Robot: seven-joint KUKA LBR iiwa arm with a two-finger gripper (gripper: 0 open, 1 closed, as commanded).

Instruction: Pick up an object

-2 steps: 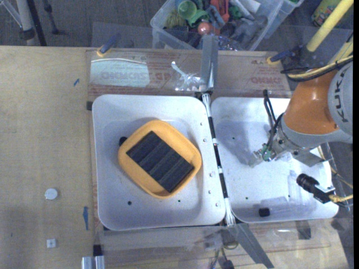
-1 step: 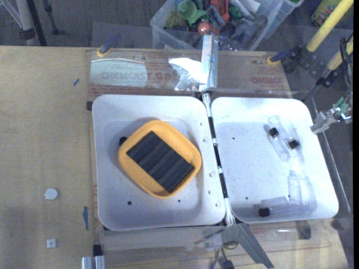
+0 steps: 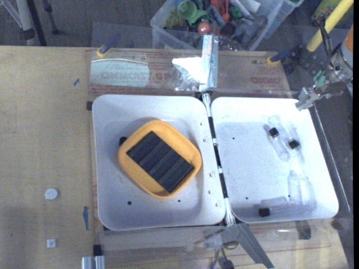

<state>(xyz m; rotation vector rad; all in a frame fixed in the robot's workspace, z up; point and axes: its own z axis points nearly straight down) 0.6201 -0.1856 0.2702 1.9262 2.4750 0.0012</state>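
An orange tray with dark slats lay in the left bin; clear bottles lay in the right bin. The pincer hovered at its far right corner, grip indiscernible. Cardboard lettering was illegible.

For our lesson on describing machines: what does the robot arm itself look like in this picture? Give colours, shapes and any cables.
At the camera view's upper right edge shows a small part of the arm: a pale grey metallic gripper on a light bracket, a dark cable looping behind it, and a yellow tube-like piece slanting above. Its other markings are too small to tell.
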